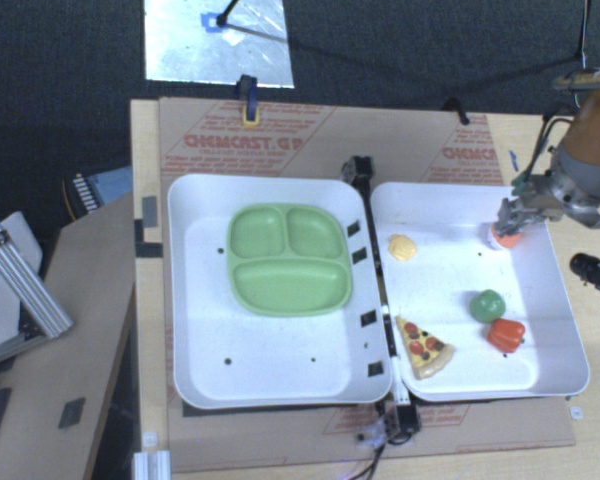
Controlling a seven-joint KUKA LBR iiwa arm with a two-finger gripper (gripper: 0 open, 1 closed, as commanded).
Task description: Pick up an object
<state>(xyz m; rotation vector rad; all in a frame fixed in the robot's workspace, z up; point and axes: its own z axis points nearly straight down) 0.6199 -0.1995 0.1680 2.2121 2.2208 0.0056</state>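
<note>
Looking down on the bench, I find the gripper lowered at the far right edge of the right bin, directly over a small orange-red object. That object lies on the bin floor against the far right wall, mostly hidden beneath the tooling, so I cannot establish its long axis or heading. Whether the tooling is spread or pressed together cannot be determined from here. A yellow piece sits near the far left corner. A green pepper touches a red pepper towards the near right. A pizza slice lies near the near left corner, tip pointing far-left. A green divided plate occupies the left bin.
</note>
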